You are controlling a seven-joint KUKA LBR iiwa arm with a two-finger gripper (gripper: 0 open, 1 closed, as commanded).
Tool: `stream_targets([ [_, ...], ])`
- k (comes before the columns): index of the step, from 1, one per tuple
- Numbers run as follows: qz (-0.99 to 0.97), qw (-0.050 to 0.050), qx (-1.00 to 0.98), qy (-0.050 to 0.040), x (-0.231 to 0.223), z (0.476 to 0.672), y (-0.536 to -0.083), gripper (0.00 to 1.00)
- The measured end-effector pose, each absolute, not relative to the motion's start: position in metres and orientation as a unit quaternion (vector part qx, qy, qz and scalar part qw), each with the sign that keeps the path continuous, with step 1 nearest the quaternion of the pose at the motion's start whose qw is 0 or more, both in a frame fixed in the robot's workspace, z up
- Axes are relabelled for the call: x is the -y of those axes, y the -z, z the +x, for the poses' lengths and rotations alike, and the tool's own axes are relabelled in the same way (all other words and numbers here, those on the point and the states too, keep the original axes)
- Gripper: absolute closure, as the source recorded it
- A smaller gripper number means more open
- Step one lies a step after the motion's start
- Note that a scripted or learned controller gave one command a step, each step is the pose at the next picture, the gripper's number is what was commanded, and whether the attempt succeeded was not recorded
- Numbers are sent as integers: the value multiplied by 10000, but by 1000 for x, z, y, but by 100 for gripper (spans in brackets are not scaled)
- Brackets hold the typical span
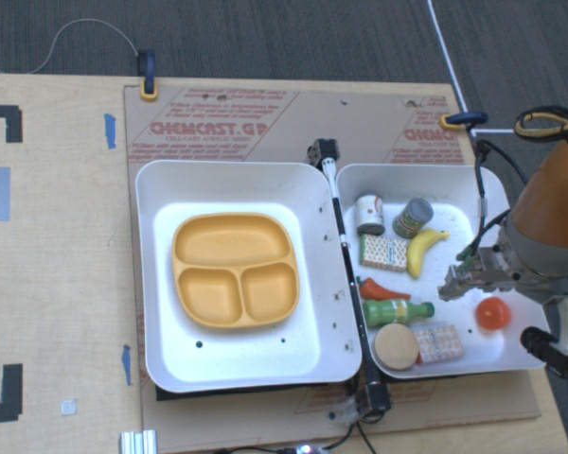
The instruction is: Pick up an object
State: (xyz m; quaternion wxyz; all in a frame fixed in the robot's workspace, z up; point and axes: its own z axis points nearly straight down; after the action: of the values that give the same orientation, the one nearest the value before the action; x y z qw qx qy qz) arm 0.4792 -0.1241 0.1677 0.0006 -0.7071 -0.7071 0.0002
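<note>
Claw (457,285) hangs just left of the tomato (492,313); can't tell its state. Tomato looks light, smooth, rolly, so I'd grab across its middle.

One fixed camera looks down on me from above the counter (57,253) at a slant, taking in both white bins (161,253); my arm (549,206) enters from its right.

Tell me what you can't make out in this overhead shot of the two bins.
- Gripper, camera view: blurred and small, so the finger state is unreadable.
- Right bin: its right wall is covered by the arm.
- Can and white container: labels too small to read.
</note>
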Motion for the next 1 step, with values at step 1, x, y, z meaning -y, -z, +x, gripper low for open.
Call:
stream_targets([
  [1,-7064,-11,7079,12,42,493,-186,100],
])
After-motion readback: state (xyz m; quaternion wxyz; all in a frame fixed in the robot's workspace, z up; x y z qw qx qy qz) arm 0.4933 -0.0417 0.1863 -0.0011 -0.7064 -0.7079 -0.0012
